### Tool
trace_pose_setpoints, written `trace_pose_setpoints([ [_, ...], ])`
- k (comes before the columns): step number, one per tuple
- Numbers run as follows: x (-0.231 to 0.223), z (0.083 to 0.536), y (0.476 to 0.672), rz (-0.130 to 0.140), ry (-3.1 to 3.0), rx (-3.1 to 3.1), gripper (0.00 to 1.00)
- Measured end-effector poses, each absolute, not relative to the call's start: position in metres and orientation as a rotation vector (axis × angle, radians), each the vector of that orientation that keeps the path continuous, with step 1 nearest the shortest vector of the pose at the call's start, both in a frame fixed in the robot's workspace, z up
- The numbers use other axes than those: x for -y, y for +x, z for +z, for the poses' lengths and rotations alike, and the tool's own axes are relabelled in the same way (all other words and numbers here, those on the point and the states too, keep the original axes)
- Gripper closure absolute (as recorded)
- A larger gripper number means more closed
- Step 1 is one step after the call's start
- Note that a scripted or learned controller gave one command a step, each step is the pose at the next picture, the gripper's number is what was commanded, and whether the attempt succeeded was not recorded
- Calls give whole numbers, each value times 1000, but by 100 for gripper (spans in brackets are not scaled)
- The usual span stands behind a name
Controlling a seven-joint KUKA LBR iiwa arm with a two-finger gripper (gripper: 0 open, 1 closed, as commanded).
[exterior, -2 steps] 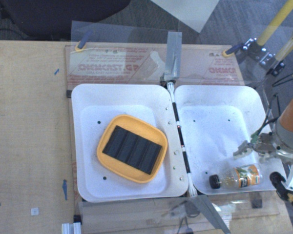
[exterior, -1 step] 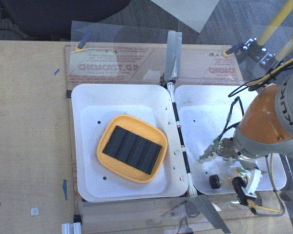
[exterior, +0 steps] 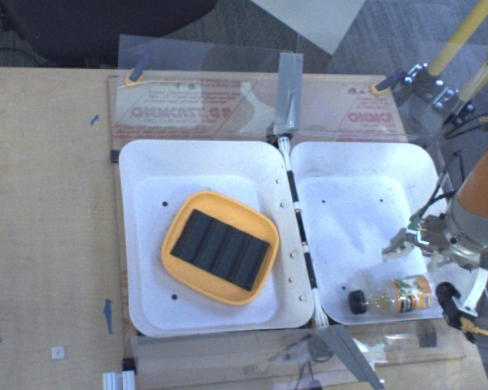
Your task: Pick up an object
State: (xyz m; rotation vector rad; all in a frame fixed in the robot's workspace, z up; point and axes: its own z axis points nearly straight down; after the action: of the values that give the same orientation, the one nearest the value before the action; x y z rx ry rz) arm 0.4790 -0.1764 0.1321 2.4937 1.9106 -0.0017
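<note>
Two white bins side by side on the bench, divider (exterior: 297, 218) as landmark. Left of divider, in left bin (exterior: 146, 177): yellow tray (exterior: 179, 226) lying tilted, holding dark ridged block (exterior: 221, 249). Right of divider, in right bin (exterior: 350, 169): small bottle (exterior: 394, 296) with black cap, lying on its side by the near wall, cap end toward divider. Farther right, above and just beside bottle: gripper (exterior: 423, 246), nothing visibly held; fingers released or clenched — cannot tell
</note>
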Motion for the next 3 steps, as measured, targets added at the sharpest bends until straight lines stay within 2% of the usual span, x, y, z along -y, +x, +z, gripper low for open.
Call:
trace_pose_setpoints([
  [1,91,89,481,8,2409,-2009,0],
  [2,39,184,479,-3,2436,-1987,0],
  [3,14,184,479,-4,2389,-2045,0],
])
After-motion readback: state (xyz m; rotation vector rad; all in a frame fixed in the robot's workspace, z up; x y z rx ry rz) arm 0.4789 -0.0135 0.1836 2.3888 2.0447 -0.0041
